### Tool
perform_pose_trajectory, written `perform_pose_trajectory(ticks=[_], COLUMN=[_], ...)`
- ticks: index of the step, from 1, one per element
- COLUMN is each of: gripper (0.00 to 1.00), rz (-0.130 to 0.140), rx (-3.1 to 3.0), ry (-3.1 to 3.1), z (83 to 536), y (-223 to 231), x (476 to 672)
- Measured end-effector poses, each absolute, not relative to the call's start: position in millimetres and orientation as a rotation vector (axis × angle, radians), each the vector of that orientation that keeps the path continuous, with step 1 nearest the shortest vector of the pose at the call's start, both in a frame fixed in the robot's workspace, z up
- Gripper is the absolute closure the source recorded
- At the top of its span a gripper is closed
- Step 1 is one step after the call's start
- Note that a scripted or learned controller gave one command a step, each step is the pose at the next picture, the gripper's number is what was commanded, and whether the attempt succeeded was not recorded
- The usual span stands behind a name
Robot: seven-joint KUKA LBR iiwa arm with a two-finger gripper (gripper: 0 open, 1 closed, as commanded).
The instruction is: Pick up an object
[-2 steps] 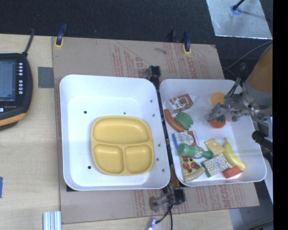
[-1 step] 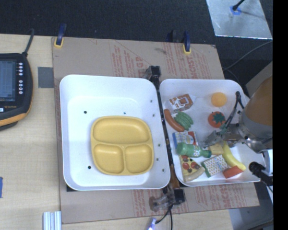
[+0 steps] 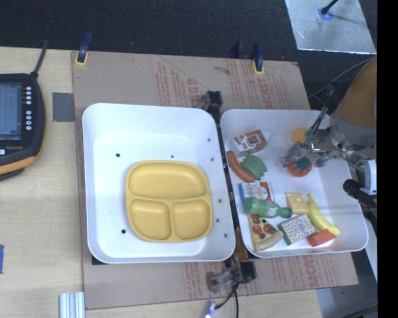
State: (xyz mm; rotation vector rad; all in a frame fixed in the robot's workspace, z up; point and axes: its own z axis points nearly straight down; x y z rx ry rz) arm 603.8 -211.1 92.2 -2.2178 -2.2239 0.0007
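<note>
Small red tomato toy (image 3: 300,167), round with green top, in right bin (image 3: 341,244) near its far right side, directly under gripper (image 3: 304,152); grip state impossible to tell. Same bin: banana (image 3: 320,218), green bottle (image 3: 266,209), hot dog (image 3: 239,167), pizza slice (image 3: 262,230). Left bin (image 3: 106,131): yellow divided tray (image 3: 168,199).

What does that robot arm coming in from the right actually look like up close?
The arm is a rounded grey body with an orange band above the wrist. At its end sits a small gripper of grey and dark metal parts, with a bit of teal near its base. A thin dark cable or rod runs up from it toward the arm. Finer details are too blurred to tell.
</note>
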Motion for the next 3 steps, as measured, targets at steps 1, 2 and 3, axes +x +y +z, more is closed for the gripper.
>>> perform_pose_trajectory(ticks=[1,2,3], gripper=[1.00,1.00,1.00], rz=[0.001,0.009,0.002], rx=[-2.214,-2.210,-2.214], ry=[-2.226,-2.222,-2.226], z=[102,91,193], y=[-212,-141,-72], x=[603.8,643.4,565.3])
